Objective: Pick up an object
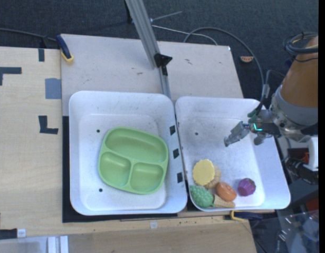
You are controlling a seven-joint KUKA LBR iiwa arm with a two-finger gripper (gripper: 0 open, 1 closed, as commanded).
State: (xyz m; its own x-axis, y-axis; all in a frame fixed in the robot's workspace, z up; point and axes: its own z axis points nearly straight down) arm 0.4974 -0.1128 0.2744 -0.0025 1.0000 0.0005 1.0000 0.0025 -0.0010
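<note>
Four toys point(219, 186) crowd the right bin's point(268, 194) near edge; jaws' point(235, 135) state unclear, hovering mid-bin.

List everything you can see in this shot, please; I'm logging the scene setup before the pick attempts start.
left bin: 1, white, left half of the bench
right bin: 1, white, beside the left bin
divided plate: 1, light green, three compartments, lying in the left bin
round flat item: 1, yellow, near edge of the right bin
bumpy item: 1, green, near-left corner of the right bin
orange item: 1, orange, between the green and purple items
purple item: 1, purple, near edge of the right bin
metal pole: 1, grey, slanting down to the bins' junction
clamp: 1, blue and yellow, far-left board corner
arm: 1, grey with orange band, from the right
gripper: 1, grey, over the right bin, apart from the items
</note>
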